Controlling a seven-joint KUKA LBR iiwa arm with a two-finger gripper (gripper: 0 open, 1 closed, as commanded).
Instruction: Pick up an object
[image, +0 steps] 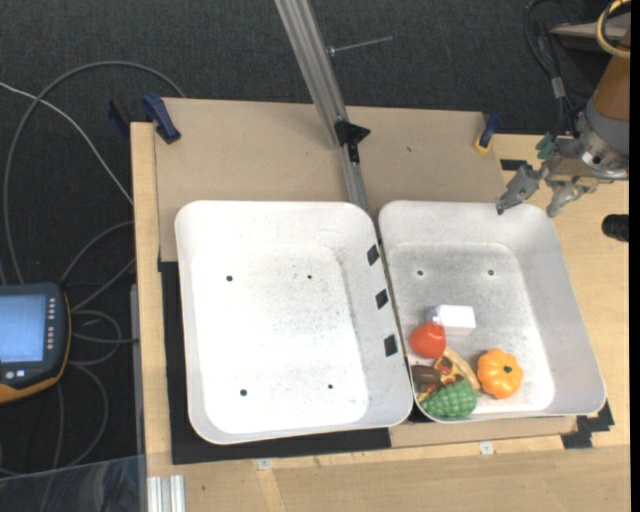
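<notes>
Pincer (535, 195) spread apart, grasping nothing, poised above right bin's (560, 290) far rim: approach step, calling for descent toward near-corner cluster, perhaps orange pumpkin (499, 372).

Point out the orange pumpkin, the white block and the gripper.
orange pumpkin (499, 372): camera view, middle of its orange body, right bin's near end.
white block (455, 319): camera view, its top face, just behind the red tomato.
gripper (537, 198): camera view, midway between its spread fingertips, above the right bin's far rim.

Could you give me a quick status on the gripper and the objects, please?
Gripper open, above right bin's far rim, holding nothing. Toys clustered at near end: tomato, white block, orange pumpkin. Nothing between.
</notes>
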